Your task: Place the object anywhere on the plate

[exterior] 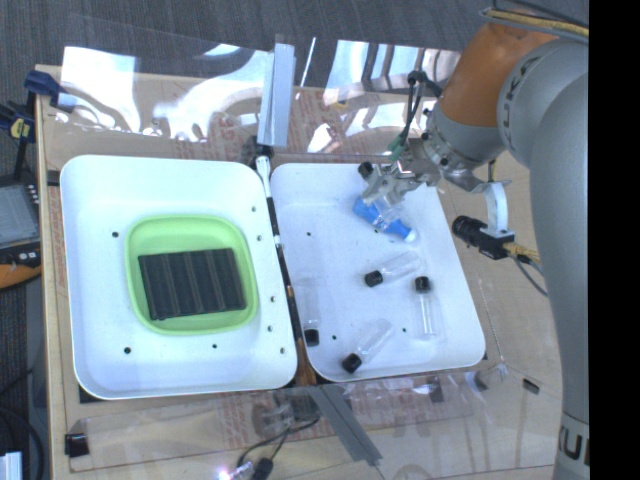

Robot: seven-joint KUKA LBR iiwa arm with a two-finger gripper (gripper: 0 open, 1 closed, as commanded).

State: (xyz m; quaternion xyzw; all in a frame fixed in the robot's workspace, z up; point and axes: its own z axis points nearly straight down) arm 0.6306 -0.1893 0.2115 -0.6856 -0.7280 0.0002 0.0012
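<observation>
I have the jaws [385, 183] over the right bin's [455, 313] far edge, on a blue-capped vial [385, 215]; whether they grip it I cannot tell. Next: lift, carry to the green plate [232, 236] in the left bin [85, 268].

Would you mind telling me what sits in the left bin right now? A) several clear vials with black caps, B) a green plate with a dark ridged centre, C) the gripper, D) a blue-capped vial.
B: the green plate with its dark ridged centre lies in the left bin, while the vials lie in the right bin.
</observation>
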